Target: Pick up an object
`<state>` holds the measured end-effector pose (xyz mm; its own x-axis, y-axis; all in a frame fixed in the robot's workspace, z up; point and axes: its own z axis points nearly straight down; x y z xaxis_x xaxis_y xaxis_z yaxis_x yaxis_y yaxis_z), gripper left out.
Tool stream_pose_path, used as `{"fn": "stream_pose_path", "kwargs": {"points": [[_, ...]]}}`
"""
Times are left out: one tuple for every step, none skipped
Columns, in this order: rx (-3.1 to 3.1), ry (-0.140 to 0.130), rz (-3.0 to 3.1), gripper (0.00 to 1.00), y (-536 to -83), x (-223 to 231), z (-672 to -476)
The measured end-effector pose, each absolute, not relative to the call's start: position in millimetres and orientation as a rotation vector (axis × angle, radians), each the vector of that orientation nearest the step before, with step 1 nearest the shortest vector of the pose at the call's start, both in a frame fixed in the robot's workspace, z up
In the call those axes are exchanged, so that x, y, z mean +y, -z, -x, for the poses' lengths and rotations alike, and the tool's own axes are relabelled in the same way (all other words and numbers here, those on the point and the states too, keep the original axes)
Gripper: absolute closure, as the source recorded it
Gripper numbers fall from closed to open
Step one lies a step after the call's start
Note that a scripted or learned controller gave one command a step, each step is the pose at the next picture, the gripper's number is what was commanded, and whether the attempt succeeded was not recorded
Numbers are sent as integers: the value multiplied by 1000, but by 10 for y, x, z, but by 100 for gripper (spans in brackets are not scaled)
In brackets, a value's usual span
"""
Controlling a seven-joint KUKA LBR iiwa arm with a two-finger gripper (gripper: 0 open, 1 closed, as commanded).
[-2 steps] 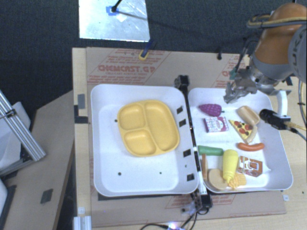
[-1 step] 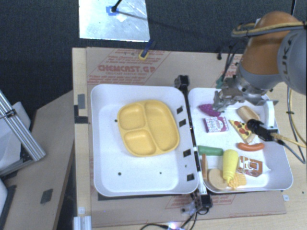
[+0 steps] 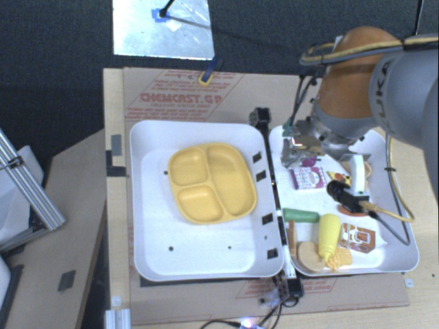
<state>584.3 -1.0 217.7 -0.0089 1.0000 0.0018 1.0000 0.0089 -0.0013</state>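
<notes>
1. Find the gripper (image 3: pixel 296 155) in the upper left part of the right bin (image 3: pixel 358 271), low over the floor there. It sits just above the pink packet (image 3: pixel 309 177).
2. You cannot tell from this angle whether the gripper is released or clenched. The wrist hides its tip, and nothing shows in its hold.
3. Read this as the reach-and-descend step. No object is lifted yet.
4. The nearest candidate is the pink packet, lying flat just below the gripper in the frame. Lower in the same bin lie a green piece (image 3: pixel 302 216), a yellow corn cob (image 3: pixel 329 237), a tan disc (image 3: pixel 307 256) and a small carton (image 3: pixel 359 238), all packed close together.
5. The left bin (image 3: pixel 151 238) holds a yellow tray (image 3: pixel 211 182), well apart from the gripper.
6. The next move likely calls for a small shift toward the packet, then a straight drop and a close. A flat packet gives little to pinch, so expect a slip.
</notes>
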Motion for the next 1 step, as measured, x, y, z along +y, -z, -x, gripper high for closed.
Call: {"fn": "stream_pose_path", "kwargs": {"points": [[-2230, 2, 2210, 100, -2213, 435, -5744]]}}
